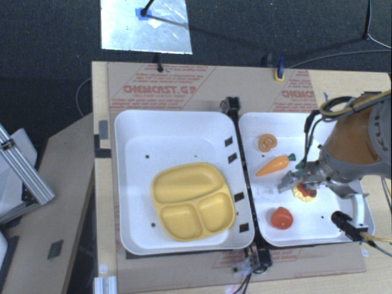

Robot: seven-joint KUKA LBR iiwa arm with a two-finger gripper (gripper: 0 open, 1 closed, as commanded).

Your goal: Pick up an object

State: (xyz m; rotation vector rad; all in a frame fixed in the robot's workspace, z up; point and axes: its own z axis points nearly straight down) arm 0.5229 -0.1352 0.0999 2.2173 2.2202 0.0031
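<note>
Red tomato (281,218) in right bin (257,141); gripper (298,184) over small yellow-red object (304,192)

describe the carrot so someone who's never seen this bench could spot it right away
Of the two white bins, look in the right bin, the one the grey arm reaches into. The carrot lies near its middle, just below a small tan ring and above a red tomato. It is the one long, pointed orange thing, green at its right end.
</note>
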